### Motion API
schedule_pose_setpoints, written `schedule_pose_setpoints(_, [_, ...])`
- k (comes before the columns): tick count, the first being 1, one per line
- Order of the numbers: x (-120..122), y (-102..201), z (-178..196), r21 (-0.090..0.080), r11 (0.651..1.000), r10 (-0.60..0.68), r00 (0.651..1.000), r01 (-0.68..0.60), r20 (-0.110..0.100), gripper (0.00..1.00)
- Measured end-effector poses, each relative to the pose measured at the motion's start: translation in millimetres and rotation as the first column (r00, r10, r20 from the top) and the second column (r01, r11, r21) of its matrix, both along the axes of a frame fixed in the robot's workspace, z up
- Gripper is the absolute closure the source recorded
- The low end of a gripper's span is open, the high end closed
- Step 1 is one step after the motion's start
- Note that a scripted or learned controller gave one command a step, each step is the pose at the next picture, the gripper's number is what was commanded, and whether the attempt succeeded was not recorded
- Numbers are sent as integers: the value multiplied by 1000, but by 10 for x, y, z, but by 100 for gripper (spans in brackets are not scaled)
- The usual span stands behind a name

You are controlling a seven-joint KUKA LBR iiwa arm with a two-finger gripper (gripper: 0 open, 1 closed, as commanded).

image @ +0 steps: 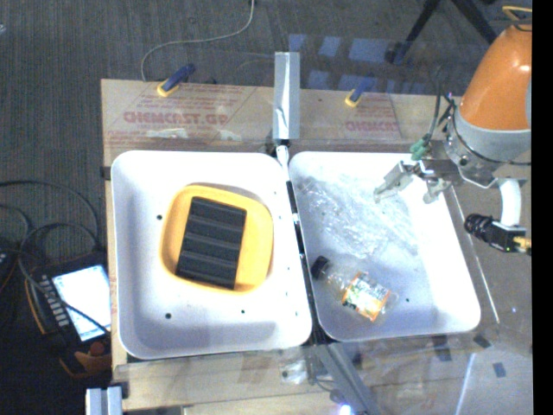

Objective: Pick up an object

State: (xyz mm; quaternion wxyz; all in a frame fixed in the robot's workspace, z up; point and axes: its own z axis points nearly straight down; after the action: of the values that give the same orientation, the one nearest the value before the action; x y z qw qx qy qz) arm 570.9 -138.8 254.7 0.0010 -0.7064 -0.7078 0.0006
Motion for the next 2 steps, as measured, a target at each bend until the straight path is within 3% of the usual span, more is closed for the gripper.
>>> schedule_pose_setpoints(1, [-605, 362, -591, 1, 1000, 28, 1000, -28, -1, 0])
schedule_pose_setpoints(2, [-797, 367, -1428, 1, 993, 119, 993, -119, 1, 0])
